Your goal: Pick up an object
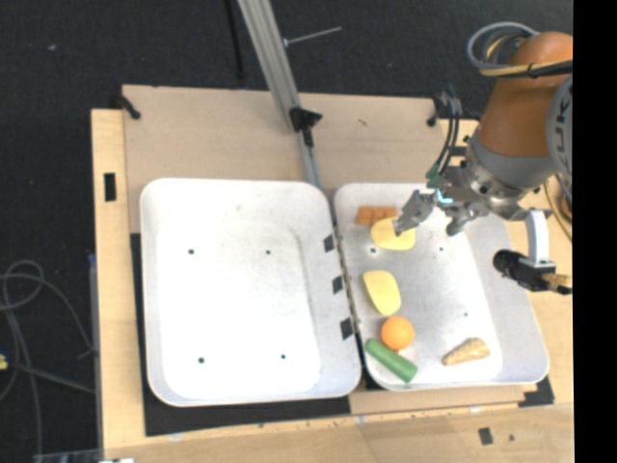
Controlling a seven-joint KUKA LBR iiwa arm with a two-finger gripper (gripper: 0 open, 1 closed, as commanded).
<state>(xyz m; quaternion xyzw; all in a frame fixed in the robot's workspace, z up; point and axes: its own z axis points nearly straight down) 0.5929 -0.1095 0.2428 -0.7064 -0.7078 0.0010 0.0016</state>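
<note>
Overhead, the arm point(516, 114) hangs its spread, released tool point(436, 218) above the right bin point(501, 287), one finger touching the yellow piece point(393, 236).

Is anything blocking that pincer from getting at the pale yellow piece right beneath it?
Nothing visible does. The pincer hangs spread above the right white bin, one finger over the pale yellow rounded piece. A small orange block lies just beside that piece, close enough that it might get bumped.
</note>
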